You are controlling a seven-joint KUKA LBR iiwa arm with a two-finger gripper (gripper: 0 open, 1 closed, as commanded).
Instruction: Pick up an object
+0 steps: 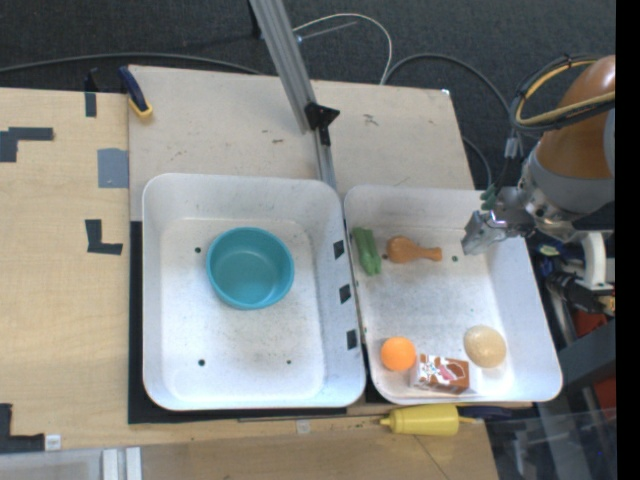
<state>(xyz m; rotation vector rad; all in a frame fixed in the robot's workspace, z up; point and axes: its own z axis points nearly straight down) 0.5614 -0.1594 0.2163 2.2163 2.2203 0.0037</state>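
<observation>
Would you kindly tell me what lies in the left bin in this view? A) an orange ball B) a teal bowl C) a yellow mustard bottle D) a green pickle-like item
B: the teal bowl sits alone in the left bin, while the orange ball and green item lie in the right bin, and the yellow bottle lies outside on the bench.

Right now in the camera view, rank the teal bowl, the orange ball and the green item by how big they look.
1. teal bowl, clearly largest.
2. green item, long and thin.
3. orange ball, though it and the green item cover a similar area, so that order is unsure.
</observation>
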